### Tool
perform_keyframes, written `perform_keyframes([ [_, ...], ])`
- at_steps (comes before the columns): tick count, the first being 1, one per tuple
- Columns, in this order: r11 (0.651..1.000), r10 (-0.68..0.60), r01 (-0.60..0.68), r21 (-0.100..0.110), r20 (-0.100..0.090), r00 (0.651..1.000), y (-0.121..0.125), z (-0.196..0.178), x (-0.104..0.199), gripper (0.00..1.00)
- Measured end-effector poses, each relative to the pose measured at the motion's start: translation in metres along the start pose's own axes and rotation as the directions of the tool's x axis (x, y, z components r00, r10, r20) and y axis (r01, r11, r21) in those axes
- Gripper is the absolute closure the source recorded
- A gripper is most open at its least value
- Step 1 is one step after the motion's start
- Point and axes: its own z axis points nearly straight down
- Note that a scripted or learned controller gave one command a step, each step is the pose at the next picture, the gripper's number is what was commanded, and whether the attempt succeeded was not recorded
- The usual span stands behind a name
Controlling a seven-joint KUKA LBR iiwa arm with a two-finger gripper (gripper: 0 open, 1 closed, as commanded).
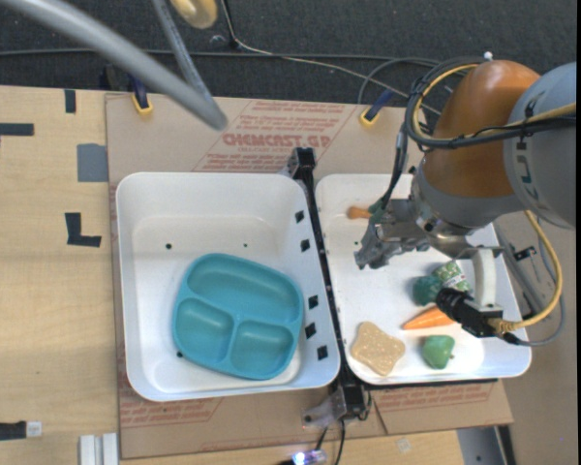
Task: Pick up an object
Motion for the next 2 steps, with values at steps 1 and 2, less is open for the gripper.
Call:
perform_keyframes([
  [1,1.000,0.001,-0.001,0.000,0.001,1.000,0.026,0.014,0.050,1.00],
  [2,1.000,0.000,0.000,0.000,0.000,1.000,0.040,0.011,0.100,1.00],
])
